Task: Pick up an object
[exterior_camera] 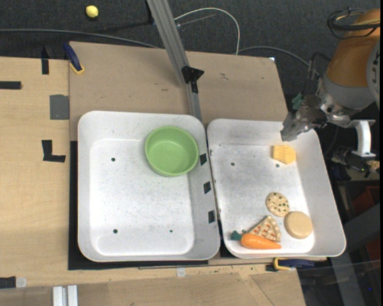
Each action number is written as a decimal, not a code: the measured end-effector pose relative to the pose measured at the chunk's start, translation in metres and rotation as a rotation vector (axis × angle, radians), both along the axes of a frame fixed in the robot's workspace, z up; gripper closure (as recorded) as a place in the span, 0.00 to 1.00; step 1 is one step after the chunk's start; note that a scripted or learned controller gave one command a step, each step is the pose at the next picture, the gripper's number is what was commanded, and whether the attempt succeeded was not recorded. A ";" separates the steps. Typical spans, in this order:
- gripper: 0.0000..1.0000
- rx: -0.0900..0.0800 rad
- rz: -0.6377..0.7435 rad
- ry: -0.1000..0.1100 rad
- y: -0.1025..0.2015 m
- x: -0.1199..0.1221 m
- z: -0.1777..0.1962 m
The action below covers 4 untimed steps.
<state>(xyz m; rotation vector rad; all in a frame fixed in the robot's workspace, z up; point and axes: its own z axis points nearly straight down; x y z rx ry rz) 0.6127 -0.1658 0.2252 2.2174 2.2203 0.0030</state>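
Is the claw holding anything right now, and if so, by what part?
Nothing is seen held. The claw hangs above the right bin's far edge, just beyond the yellow cheese-like block, which lies on the white bin floor.

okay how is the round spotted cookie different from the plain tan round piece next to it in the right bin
The round spotted cookie has dark specks; the plain tan round piece is unmarked. The cookie looks smaller. The cookie lies farther from the bin's near edge than the tan piece. Both are round and lie in the right white bin.
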 end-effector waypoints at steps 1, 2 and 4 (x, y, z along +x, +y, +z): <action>1.00 0.002 0.005 0.006 0.058 -0.012 -0.007; 1.00 0.003 0.005 0.008 0.112 -0.023 -0.015; 1.00 0.003 0.006 0.004 0.215 -0.030 -0.007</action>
